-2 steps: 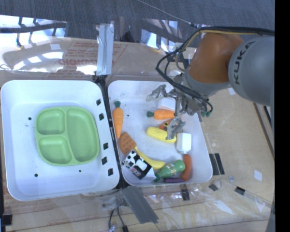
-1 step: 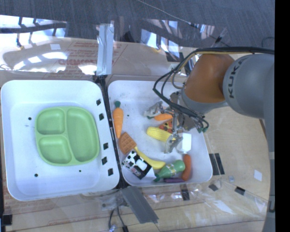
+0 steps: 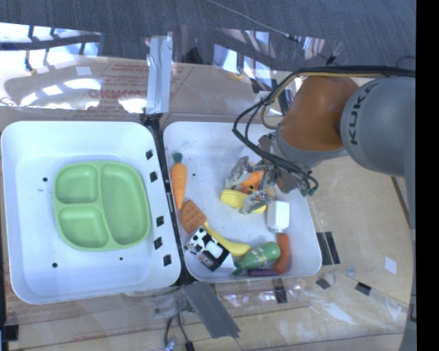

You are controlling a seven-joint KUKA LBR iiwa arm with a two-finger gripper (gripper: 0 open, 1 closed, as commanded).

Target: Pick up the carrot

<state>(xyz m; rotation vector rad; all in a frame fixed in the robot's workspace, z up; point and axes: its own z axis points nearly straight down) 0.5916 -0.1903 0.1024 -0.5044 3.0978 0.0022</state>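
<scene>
The carrot (image 3: 178,183) is orange with a small green top. It lies lengthwise along the left wall of the right bin (image 3: 205,141), its green end pointing to the back. My gripper (image 3: 254,180) is low in the middle of the same bin, about a hand's width to the right of the carrot and apart from it. It hangs over a small orange piece and a yellow toy (image 3: 235,198). The grey wrist and cables hide much of the gripper.
The right bin also holds a waffle (image 3: 193,215), a banana (image 3: 231,245), a black-and-white cube (image 3: 207,247), a green bottle (image 3: 260,254), a white box (image 3: 279,215) and a red sausage (image 3: 283,253). A green divided plate (image 3: 102,205) lies in the left bin (image 3: 22,196).
</scene>
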